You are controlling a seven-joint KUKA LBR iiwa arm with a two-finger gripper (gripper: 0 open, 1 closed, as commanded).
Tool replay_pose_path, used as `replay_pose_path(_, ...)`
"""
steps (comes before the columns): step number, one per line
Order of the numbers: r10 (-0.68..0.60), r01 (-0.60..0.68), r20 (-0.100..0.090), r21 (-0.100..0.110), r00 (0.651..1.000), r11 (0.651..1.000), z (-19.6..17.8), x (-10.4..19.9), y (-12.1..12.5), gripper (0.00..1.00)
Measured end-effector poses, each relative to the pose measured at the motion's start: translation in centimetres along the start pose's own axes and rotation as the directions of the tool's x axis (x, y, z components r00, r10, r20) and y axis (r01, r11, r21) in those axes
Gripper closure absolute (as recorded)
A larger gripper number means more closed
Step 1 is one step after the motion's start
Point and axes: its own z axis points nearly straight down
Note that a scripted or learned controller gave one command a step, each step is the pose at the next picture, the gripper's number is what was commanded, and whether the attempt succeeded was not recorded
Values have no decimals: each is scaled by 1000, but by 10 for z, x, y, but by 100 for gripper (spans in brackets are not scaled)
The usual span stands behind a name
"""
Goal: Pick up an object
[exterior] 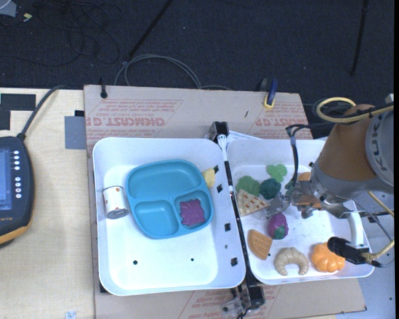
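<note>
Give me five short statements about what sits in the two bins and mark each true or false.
1. The blue divided plate lies in the left bin. True.
2. A purple object sits in one of the plate's compartments. True.
3. The croissant lies in the left bin. False: it is in the right bin.
4. The small can rests on the plate. False: it lies beside the plate's left edge.
5. The gripper is over the right bin, near the purple eggplant. True.
</note>
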Motion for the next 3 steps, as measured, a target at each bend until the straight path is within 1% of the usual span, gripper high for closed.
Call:
replay_pose_path(1,-3,3,0,-12,1000,1000,33,35,-26,0)
replay_pose_path(2,-4,5,7,-27,1000,1000,-45,-17,55,0)
replay_pose_path(3,-6,6,4,-21,1000,1000,30,-33,107,0)
